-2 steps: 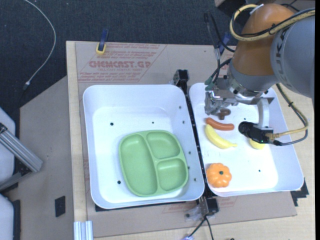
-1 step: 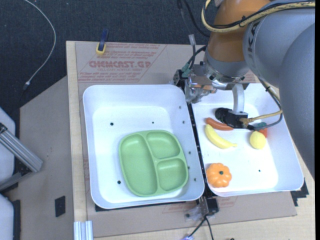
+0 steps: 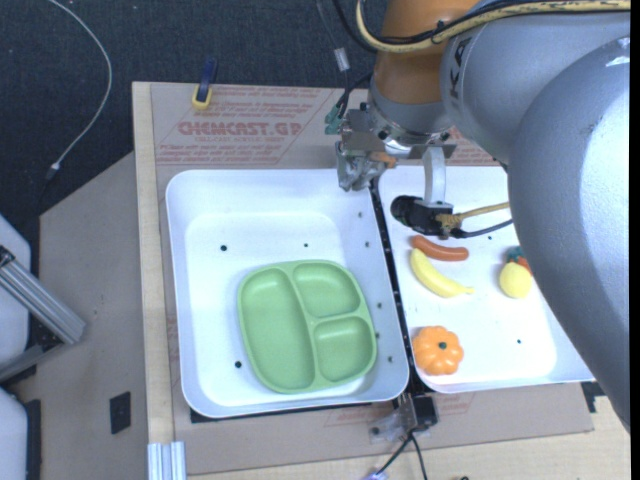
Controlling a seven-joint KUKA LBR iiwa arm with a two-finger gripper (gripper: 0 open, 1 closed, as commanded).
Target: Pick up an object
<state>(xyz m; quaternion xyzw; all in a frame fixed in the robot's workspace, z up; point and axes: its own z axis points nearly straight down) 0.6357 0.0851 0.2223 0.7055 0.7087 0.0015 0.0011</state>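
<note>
Gripper (image 3: pixel 358 173) sits at the top end of the divide between the 2 white bins, low over the rims; can't tell if it's clenched or released, and nothing visibly in it. Left bin (image 3: pixel 200 268), below-left of the gripper: 1 green divided plate (image 3: pixel 305 323) w/ 3 compartments, lying flat toward the bin's lower half. Right bin (image 3: pixel 520 358), below-right of the gripper: 4 pickable objs, all apart from it. 1 red sausage-shaped toy (image 3: pixel 439 249) closest, just right and down from the gripper; 1 yellow banana (image 3: pixel 436 275) right beneath that, nearly touching it; 1 yellow lemon-like fruit (image 3: pixel 515 278) farther right, partly under the grey arm; 1 small orange pumpkin (image 3: pixel 437 350) farthest down, near the bin's lower edge. Table (image 3: pixel 255 118) board up-left of the gripper carries red print reading "CHEMCAST GP", other lines too small to read. 1 blue-yellow clamp (image 3: pixel 205 84) at the board's top edge, well left of the gripper.
</note>
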